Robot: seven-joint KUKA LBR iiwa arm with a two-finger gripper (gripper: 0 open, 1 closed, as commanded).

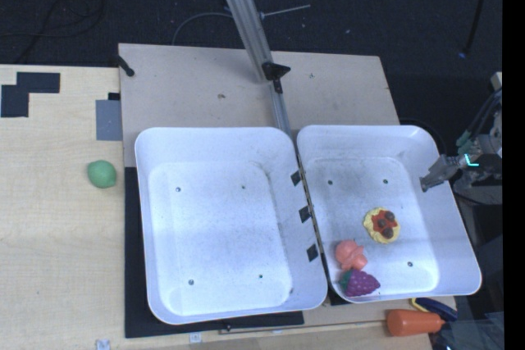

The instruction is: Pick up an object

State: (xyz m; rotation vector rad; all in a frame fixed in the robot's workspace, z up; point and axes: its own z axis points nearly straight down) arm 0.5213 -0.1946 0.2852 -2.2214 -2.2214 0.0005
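The right bin (426, 147) holds three small toys near its front. A yellow round piece with a red top (382, 225) lies in the middle. A pink piece (351, 254) lies to its lower left, with a purple bunch of grapes (361, 284) just below that at the front wall. My gripper (430, 179) hangs at the bin's right rim, up and to the right of the yellow piece and well apart from it. Nothing shows in its grasp.
The left bin (164, 147) sits beside the right one, with black clips along the shared wall. A green ball (102, 174) lies on the bench to the left. An orange carrot-like toy (413, 322) lies outside the right bin's front. A metal rail (250, 20) slants behind the bins.
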